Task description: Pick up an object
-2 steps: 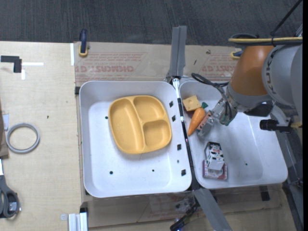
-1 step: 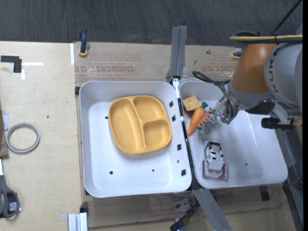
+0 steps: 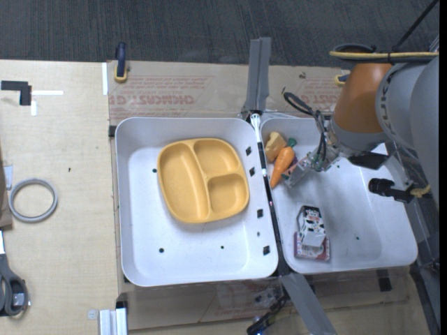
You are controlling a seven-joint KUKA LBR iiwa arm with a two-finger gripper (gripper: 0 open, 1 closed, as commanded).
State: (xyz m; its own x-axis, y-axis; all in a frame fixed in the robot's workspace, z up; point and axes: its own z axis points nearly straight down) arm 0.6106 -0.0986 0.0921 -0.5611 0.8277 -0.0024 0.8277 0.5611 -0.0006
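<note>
Cardboard bench, mirrored print, hand near carrot

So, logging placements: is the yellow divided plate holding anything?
Empty: the yellow divided plate shows bare compartments in the left bin.

Right bin: open floor at centre and right. Obstacles: carrot and yellow piece crowd the far left corner against the divider wall; packet lies near-left. Left bin: yellow divided plate fills the middle, open floor along the near side.
</note>
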